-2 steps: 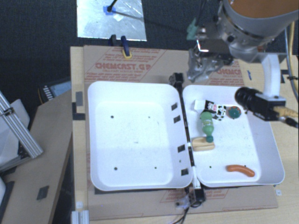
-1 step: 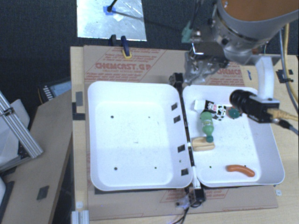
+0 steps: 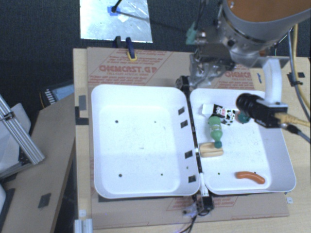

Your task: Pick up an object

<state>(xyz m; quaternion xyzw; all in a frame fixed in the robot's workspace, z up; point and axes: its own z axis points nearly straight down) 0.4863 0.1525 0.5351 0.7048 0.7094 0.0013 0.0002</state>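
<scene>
Above right bin [image 3: 282, 178], gripper [image 3: 206, 74] waits high, grip state unclear; green bottle [image 3: 215, 127], wood block [image 3: 211, 150], orange sausage [image 3: 250, 177] lie loose, easy picking.

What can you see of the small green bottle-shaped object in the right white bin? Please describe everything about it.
The small green bottle-shaped object lies on its side on the floor of the right white bin, near the bin's left wall. It looks like smooth plastic: a rounded green body with a paler band across it, narrowing to a teal cap end that points toward the camera. That end meets or overlaps a pale tan wooden block. A white card with dark marks lies just behind it.
</scene>
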